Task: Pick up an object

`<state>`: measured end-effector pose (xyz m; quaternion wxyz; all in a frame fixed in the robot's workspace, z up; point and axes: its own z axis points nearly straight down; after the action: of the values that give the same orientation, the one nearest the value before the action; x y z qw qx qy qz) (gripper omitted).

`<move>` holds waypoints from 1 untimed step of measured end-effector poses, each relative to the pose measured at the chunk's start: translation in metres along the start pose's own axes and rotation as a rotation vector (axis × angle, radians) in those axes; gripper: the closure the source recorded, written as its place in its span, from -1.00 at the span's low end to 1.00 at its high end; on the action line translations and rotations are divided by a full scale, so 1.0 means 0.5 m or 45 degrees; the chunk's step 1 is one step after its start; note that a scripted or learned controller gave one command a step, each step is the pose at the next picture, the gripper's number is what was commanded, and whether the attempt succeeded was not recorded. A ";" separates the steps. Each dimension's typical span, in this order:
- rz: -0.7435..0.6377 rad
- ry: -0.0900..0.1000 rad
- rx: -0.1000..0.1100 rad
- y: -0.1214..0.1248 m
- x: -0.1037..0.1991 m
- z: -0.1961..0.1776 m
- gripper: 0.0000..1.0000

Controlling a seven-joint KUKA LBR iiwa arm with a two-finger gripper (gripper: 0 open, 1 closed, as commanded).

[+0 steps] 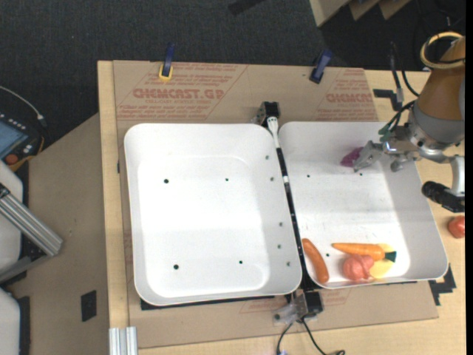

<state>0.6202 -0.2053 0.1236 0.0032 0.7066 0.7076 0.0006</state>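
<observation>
My gripper (pixel 378 166) hangs over the far part of the right bin (pixel 414 205), and its fingers stand open with nothing between them. A small purple object (pixel 349 156) lies on the bin floor just left of the left fingertip (pixel 361 165); I cannot tell whether they touch. At the near edge of the same bin lie an orange sausage-shaped piece (pixel 315 261), a carrot (pixel 359 249), a pink lump (pixel 356 268) and a small yellow piece (pixel 379 270).
The left bin (pixel 140 198) sits beside the right one, split from it by a dark ridge (pixel 287 198). Both rest on a cardboard sheet (pixel 222 87) held by clamps at the far edge. A red object (pixel 457 227) lies outside the bin at the right.
</observation>
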 end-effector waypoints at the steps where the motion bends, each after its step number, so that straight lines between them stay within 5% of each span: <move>1: -0.001 0.001 -0.002 0.086 -0.004 0.010 -1.00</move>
<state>0.6634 -0.2074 0.1188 0.0035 0.7062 0.7080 0.0012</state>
